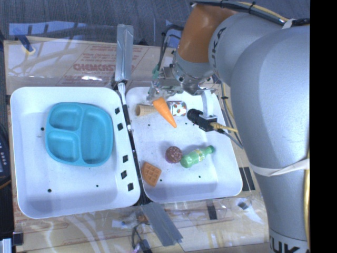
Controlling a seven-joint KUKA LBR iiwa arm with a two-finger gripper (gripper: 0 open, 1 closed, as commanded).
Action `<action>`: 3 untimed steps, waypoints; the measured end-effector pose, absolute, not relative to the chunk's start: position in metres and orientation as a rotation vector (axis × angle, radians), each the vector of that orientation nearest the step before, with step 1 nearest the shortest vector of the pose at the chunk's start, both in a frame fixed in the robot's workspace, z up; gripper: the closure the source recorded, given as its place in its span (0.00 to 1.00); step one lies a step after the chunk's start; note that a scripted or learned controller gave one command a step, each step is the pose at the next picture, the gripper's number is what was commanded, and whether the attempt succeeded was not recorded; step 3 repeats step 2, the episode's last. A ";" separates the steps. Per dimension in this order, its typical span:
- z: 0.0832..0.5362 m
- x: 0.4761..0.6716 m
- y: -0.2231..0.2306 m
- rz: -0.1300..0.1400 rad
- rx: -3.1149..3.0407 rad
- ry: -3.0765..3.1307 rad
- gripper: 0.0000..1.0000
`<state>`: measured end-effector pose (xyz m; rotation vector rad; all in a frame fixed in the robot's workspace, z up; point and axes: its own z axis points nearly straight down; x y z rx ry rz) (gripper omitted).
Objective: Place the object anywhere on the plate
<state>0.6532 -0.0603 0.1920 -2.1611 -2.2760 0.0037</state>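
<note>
orange carrot [165, 113], tip pointing lower right.

Counter [63, 62]: pale wood-tone top under clear plastic sheet, red printed lettering at 11 o'clock. Blue tape strip [23, 42] at 10 o'clock corner. Grey carpet floor [79, 4] across 12 o'clock. Grey tape strips [160, 223] at 6 o'clock. Lighting even, soft glare on plastic.

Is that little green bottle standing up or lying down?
Lying down. The green bottle rests on its side on the right bin's floor, beside a brown ball.
</note>
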 end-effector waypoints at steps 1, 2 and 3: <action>0.192 0.656 0.034 0.002 -2.001 -2.420 1.00; 0.192 0.656 0.034 0.002 -2.003 -2.419 0.00; 0.192 0.656 0.034 0.002 -2.003 -2.419 0.00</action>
